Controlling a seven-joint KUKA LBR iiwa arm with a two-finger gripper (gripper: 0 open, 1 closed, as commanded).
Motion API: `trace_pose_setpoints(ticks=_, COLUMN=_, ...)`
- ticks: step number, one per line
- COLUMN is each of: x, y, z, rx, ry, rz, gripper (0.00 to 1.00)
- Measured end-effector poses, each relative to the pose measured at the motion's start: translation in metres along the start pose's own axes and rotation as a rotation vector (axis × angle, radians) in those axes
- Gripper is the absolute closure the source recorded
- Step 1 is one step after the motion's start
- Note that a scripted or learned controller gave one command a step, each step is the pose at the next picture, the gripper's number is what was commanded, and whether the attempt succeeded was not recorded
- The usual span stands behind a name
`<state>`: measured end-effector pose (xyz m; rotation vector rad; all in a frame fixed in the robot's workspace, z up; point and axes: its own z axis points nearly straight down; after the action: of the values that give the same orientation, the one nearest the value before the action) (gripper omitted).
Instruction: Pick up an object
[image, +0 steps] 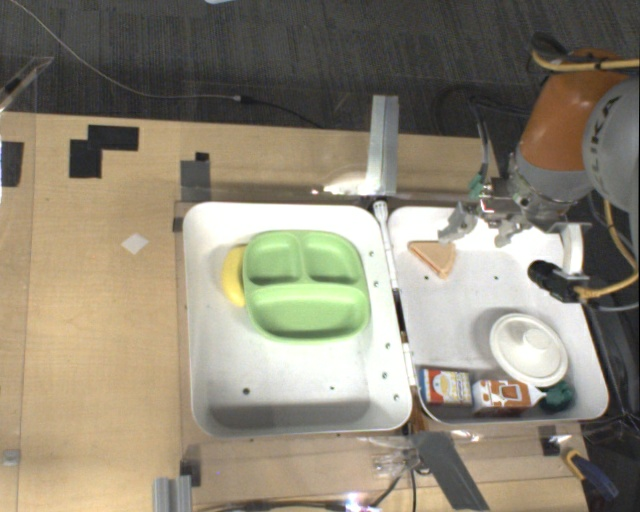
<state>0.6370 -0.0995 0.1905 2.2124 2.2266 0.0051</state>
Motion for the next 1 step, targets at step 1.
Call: trace_pose_setpoints(ticks=1, x=0.0028, y=0.0328, z=0.0960, rx=0.000, ry=0.000, rz=-0.075, gripper=0.00)
